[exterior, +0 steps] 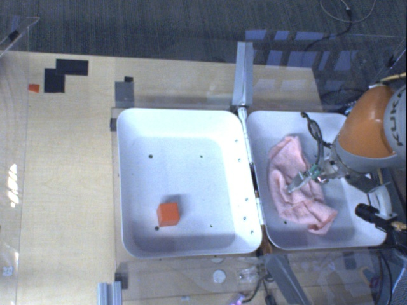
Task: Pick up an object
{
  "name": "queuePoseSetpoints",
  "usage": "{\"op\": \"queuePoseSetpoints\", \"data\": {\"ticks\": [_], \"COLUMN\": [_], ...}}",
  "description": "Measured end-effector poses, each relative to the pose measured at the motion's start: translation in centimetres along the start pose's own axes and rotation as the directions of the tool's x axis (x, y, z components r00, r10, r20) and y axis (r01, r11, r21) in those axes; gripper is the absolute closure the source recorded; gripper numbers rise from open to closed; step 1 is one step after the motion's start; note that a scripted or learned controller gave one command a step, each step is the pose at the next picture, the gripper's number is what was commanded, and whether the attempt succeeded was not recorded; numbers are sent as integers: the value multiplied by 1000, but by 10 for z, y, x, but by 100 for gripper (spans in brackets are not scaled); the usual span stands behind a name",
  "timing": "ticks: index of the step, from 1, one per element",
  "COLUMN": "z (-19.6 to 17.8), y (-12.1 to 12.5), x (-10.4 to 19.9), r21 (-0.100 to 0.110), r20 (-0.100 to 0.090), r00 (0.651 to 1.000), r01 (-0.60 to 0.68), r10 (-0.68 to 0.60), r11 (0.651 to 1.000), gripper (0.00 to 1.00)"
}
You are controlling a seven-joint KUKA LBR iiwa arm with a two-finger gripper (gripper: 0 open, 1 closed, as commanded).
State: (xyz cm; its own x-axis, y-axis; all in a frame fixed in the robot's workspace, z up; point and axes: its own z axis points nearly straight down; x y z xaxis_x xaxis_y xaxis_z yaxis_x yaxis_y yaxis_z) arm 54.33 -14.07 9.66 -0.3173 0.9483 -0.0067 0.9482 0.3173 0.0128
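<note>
gripper (306, 180) right-centre of frame, low over pink cloth (294, 186), grip state can't tell | cloth crumpled in right bin (356, 237) | orange block (168, 214) lower left of left bin (133, 170)

— Camera position?
— Fixed above the table (63, 189), looking down at a slant. Far enough back to take in both white bins: left bin (133, 170), right bin (356, 237).
— Facing?
— Toward the dark carpet (159, 11) along the upper edge; arm (372, 129) entering from the right.
— Overlap with another view?
— Single view, nothing to compare.
</note>
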Motion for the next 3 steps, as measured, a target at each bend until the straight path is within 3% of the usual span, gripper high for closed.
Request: {"op": "queuePoseSetpoints", "data": {"ticks": [1,2,3], "z": [-12,-12,4], "y": [4,4,-2], "x": [1,0,-26], "r21": [-7,-7,-3], "r20": [2,2,0], "r00": [1000,1000,1000], "r01": [3,2,0], "r10": [-3,-2,0], "r11": [1000,1000,1000], "gripper": [100,0,0]}}
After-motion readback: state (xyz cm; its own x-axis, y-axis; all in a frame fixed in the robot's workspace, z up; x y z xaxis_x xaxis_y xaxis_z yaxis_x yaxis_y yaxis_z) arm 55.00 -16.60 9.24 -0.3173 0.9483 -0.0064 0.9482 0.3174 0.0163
